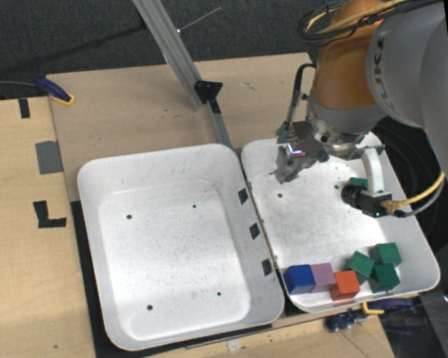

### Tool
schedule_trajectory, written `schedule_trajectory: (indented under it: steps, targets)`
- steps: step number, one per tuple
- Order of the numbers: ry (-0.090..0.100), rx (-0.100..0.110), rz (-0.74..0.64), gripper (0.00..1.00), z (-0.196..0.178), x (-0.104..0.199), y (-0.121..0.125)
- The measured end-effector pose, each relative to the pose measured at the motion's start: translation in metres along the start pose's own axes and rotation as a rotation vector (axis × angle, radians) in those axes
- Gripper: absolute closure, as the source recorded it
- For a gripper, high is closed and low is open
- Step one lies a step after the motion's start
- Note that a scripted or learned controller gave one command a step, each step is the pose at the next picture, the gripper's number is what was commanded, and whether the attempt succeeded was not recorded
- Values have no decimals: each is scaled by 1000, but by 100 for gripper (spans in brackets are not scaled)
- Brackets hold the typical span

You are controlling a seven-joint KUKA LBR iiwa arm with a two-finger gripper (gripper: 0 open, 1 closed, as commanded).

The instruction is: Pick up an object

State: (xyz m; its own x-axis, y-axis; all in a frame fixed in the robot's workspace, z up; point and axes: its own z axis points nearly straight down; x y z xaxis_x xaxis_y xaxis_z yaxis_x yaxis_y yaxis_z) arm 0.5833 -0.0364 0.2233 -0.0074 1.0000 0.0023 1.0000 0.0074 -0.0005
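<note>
Several small blocks lie along the near edge of the right bin (295, 214): a blue block (299, 278), a lilac block (323, 274), an orange block (345, 283) and green blocks (374, 266) clustered at the near right corner. My gripper (289, 161) hangs over the far left part of the right bin, well away from the blocks. Nothing shows between its fingers. The grey arm with its orange band reaches in from the upper right.
The left bin (171, 243) sits beside the right one, sharing a middle rim. A slanted metal bar (177, 48) runs from the top down to the bins' far junction. A black and green cable fitting (363, 196) hangs over the right bin's right side.
</note>
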Motion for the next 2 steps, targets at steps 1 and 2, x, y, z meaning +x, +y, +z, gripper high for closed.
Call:
schedule_trajectory:
  steps: [1, 2]
  targets:
    - [0, -1, 0, 100, -11, 55, 20]
    - [-1, -1, 0, 100, -18, 111, 42]
